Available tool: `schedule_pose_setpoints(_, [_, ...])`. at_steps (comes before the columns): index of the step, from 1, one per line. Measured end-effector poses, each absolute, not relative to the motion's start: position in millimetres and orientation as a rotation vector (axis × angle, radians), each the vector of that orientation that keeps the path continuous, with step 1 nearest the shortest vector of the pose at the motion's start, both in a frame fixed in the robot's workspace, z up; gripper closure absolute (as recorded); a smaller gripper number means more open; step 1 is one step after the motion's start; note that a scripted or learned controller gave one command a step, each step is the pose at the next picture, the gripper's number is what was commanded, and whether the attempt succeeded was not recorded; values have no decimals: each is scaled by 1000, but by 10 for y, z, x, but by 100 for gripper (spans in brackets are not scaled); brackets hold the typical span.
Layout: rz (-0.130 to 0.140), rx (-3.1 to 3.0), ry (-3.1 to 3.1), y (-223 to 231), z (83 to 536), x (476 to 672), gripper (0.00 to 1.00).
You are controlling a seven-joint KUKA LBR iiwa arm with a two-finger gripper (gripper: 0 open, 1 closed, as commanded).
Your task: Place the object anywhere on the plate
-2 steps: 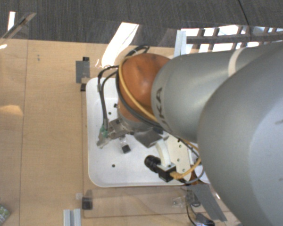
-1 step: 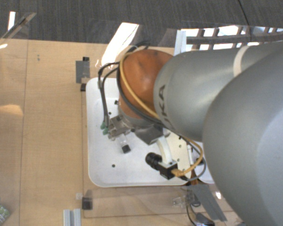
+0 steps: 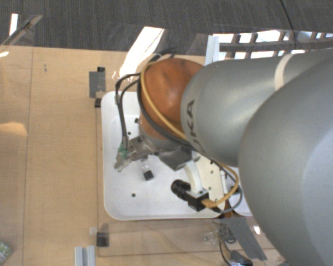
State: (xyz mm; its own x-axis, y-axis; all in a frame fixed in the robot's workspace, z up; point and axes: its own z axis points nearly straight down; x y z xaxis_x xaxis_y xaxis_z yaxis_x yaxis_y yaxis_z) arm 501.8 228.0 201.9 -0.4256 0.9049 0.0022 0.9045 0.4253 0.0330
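My grey arm with its orange band (image 3: 166,93) reaches in from the right and covers most of the view. The gripper (image 3: 137,155) hangs low over the left white bin (image 3: 114,198), near its middle. A small dark piece (image 3: 148,175) lies just below the gripper; I cannot tell whether it is a loose object or part of the gripper. The arm's bulk hides the right side of this bin and what lies beyond it.
A tiny dark dot (image 3: 133,194) marks the bin floor toward the front. Black brackets (image 3: 98,82) (image 3: 102,239) stand at the bin's left corners on the wooden bench (image 3: 44,148). A black cable (image 3: 120,115) loops down beside the wrist.
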Motion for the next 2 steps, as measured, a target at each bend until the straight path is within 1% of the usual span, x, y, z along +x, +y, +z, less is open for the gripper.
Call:
schedule_pose_setpoints(1, [52, 1670, 2638, 2279, 2128, 5041, 100])
schedule_pose_setpoints(2, [51, 1670, 2639, 2281, 2125, 5039, 0])
